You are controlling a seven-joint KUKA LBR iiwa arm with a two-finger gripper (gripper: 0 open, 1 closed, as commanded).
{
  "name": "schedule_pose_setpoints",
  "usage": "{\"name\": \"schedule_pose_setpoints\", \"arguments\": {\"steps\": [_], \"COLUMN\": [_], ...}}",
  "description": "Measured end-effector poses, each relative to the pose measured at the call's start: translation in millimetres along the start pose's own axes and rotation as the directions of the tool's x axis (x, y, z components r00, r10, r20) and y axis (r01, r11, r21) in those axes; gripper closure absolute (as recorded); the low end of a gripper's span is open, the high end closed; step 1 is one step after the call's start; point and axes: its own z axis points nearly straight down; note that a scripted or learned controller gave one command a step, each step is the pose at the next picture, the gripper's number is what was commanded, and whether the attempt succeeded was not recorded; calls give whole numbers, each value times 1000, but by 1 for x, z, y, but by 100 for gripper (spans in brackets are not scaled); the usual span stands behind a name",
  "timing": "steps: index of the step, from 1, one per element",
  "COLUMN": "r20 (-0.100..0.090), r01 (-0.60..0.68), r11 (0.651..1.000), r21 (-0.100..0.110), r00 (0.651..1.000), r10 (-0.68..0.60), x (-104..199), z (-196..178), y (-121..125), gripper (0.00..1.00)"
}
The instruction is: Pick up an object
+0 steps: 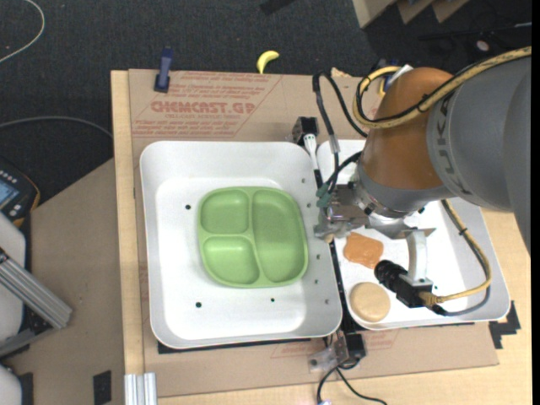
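**Two light pickings beside the green plate**

We take the green plate (253, 236), lying in the left bin (160, 226), as our landmark. Just right of it, over the seam where the two bins meet, hangs the claw (332, 214). The bulky wrist covers its tips, so we cannot tell whether it is spread or pressed together, and we see nothing held in it.

Further right of the plate, in the right bin (447, 251), lies an orange lump (363, 249), close to the claw. A round beige disc (369, 302) sits off the plate's near right corner, just beside the lump.

We judge both to be small and light, probably toy food, and not fragile. The lump looks flat and irregular, so we would take it across its narrower width, coming down almost to the bin floor. The disc looks smooth and domed and may squirt out unless it is gripped squarely across its middle. The plate itself is broad and shallow, offering only its rim, so it is a poorer choice.
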Motion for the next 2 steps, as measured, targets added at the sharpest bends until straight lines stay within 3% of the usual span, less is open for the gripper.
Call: {"name": "schedule_pose_setpoints", "arguments": {"steps": [1,2], "r20": [5,5], "r01": [-13,-7], "r11": [1000,1000], "r21": [-19,-5], "r00": [1000,1000], "r10": [13,7], "x": [-60,-57], "z": [-157,-158], "y": [-23,-23], "gripper": [100,100]}}
